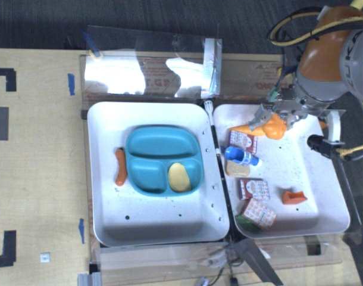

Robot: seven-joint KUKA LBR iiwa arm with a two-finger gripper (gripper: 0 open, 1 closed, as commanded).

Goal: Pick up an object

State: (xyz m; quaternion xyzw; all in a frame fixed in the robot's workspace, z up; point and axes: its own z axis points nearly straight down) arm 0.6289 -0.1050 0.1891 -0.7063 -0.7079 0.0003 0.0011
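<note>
Your claw (281, 113) sits low at the right bin's (324, 219) far edge, touching an orange toy (271, 127); you cannot tell its grip state from this view.

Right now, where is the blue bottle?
The blue bottle lies in the right bin, near its left wall, just below a small carton and above a tan block.

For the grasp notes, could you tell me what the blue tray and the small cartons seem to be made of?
Blue tray: probably moulded plastic, smooth with a soft sheen and rounded compartment walls. Small cartons: likely printed cardboard, matte, with flat faces and sharp folded edges.
</note>
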